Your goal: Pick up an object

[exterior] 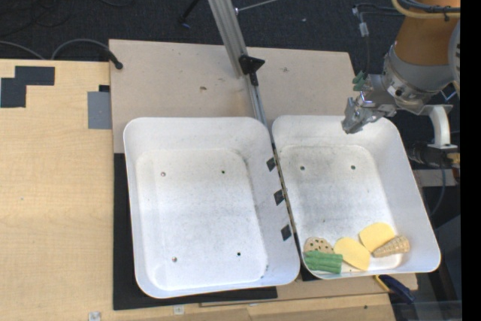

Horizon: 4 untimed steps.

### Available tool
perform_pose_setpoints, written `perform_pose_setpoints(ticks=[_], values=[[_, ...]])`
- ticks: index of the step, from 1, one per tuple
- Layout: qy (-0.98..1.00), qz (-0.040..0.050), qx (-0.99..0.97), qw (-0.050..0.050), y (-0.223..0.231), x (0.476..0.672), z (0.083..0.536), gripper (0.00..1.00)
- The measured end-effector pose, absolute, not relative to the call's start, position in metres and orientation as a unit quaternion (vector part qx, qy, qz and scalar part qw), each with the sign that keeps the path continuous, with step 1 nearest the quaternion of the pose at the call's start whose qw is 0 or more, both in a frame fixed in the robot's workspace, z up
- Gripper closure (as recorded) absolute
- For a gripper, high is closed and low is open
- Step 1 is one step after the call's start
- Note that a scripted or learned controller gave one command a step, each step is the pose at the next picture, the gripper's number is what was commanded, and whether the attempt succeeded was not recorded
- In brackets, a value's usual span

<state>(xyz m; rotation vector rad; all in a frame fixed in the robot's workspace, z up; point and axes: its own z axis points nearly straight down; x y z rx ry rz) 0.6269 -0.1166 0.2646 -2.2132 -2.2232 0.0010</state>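
— Where's the pile? I see it in the right bin [421, 199]'s near corner: cookie [319, 245], green piece [325, 261], yellow pieces [364, 244], cone [391, 246].

— My gripper [355, 121] hangs over that bin's far rim, grasp unreadable. Packed items risk a glancing miss.

No text, label, brand, number or sign can be read on anything here: the marks are too small or blurred.
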Motion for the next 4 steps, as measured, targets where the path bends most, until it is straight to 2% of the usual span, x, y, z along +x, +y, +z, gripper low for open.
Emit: perform_pose_setpoints(ticks=[1,3,4], values=[[-0.709,0.0006,-0.706,0.002,-0.065,0.638,0.256,1.00],[-0.708,0.0015,-0.706,0.002,0.032,0.634,0.229,1.00],[-0.708,0.0000,-0.706,0.001,0.083,0.631,0.240,1.00]])
